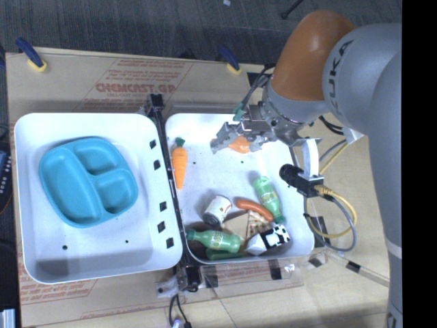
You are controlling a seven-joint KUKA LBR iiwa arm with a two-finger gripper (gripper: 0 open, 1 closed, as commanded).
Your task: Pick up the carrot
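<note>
The right bin (205,125) holds the carrot (179,164) at its nine o'clock wall, upright-lying, with bottles (268,195), a can (217,210) and a hot dog (253,207) crowded toward five o'clock. The left bin (27,203) holds a blue tray (87,180). The gripper (232,141) hovers at twelve o'clock; whether it is spread I cannot tell. Cardboard (130,80) lies beneath.

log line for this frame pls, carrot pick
task: pick up carrot | carrot: lying by left wall of right bin | tool: above bin, right of carrot, apart from it | carrot not grasped
</note>
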